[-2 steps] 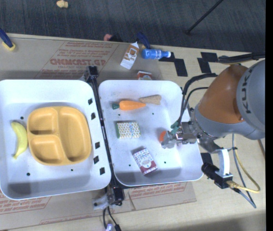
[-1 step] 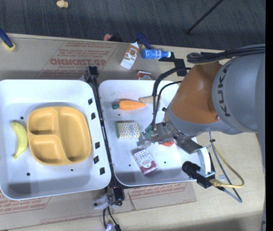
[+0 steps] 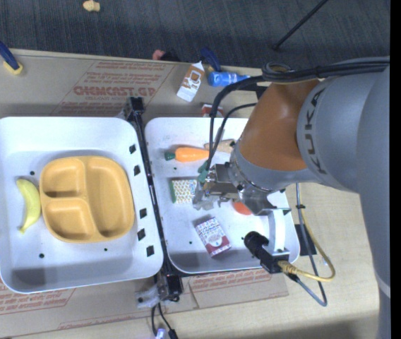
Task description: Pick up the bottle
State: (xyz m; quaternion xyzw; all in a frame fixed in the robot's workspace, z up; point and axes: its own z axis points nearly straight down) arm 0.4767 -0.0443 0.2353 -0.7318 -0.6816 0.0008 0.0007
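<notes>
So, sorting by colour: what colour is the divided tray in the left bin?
Yellow-orange; the divided tray shows plainly in the camera view.

The arm (image 3: 306, 136) covers the right bin's (image 3: 159, 189) right half; carrot (image 3: 190, 154), packet (image 3: 212, 235) crowd its left.

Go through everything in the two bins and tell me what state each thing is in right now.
Yellow three-compartment plastic tray: flat, upright, in the left bin.
Yellow banana: lying beside the tray, touching or nearly.
Orange carrot: lying on its side, right bin.
Small red packet: lying flat, right bin.
Gripper: low over the right bin.
</notes>
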